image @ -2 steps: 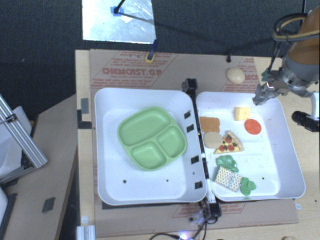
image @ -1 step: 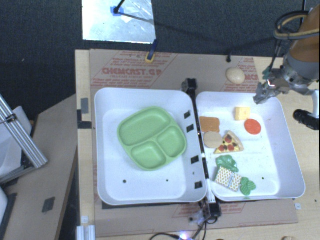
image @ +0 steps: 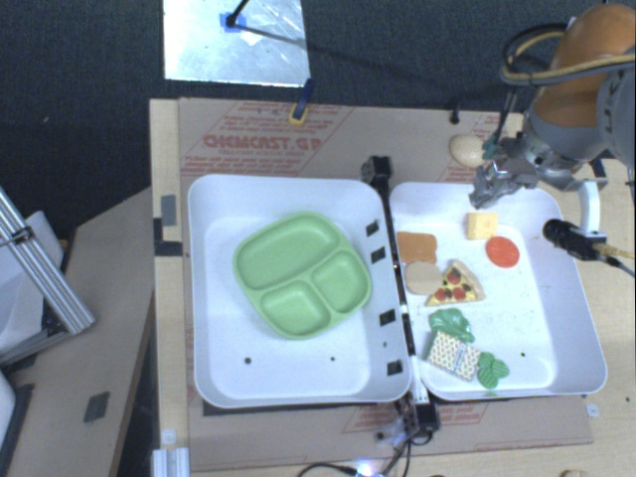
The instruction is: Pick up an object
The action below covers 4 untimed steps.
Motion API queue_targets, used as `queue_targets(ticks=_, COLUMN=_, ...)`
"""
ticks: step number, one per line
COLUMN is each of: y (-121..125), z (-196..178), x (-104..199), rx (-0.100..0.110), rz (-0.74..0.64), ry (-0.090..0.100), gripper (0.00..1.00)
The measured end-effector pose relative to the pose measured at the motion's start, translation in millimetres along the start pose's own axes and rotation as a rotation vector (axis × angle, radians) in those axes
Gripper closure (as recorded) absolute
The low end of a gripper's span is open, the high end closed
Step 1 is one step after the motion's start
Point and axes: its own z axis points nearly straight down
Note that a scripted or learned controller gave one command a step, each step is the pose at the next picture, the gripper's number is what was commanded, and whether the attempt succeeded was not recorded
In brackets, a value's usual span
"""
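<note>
- The gripper [image: 487,193] hangs over the right bin's [image: 566,296] far edge; I cannot tell its state.
- A yellow cheese block [image: 482,226] lies just below it, beside a red slice [image: 503,252].

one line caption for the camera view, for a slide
Gripper hovers over right bin of toy food near cheese block; green tray in left bin.

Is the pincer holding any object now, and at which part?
Nothing is held. The pincer hovers at the right bin's far edge, above the yellow cheese piece, with nothing between its fingers.
</note>
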Motion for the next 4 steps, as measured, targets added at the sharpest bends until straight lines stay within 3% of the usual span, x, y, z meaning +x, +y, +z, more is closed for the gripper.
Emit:
queue_targets(ticks=2, y=9, z=-13, x=106, rx=-0.002, rz=-0.002, ry=0.001, gripper=1.00)
queue_targets(ticks=3, y=6, z=-1, x=146, rx=0.001, rz=0.000, ry=0.000, gripper=1.00)
queue_targets(ticks=4, y=18, z=-4, x=133, rx=-0.002, rz=0.008, ry=-0.002, gripper=1.00)
